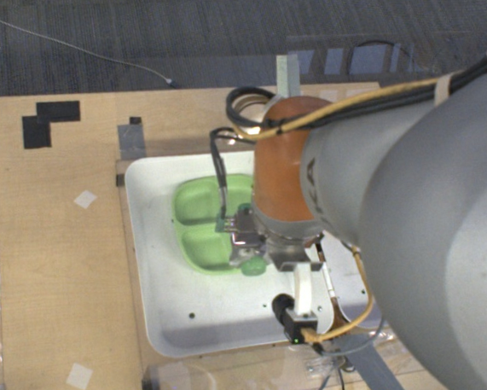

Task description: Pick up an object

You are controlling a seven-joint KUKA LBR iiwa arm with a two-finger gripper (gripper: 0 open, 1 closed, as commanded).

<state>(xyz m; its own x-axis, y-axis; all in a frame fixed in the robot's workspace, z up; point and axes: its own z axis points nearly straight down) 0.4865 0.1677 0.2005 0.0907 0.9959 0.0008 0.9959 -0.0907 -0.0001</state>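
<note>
A light green two-compartment tray (203, 222) lies in the left white bin (161, 275), toward its back right. The arm with its orange band reaches in from the right and covers the tray's right side. My gripper (247, 248) hangs down over the tray's right front corner, where a small darker green piece (254, 267) shows just below the wrist. The arm's body hides the fingertips.
The arm's grey bulk hides the right bin and most of the bench's right side. Black cables loop behind the wrist at the bin's back edge. Black marker patches (48, 121) sit on the wooden bench at far left.
</note>
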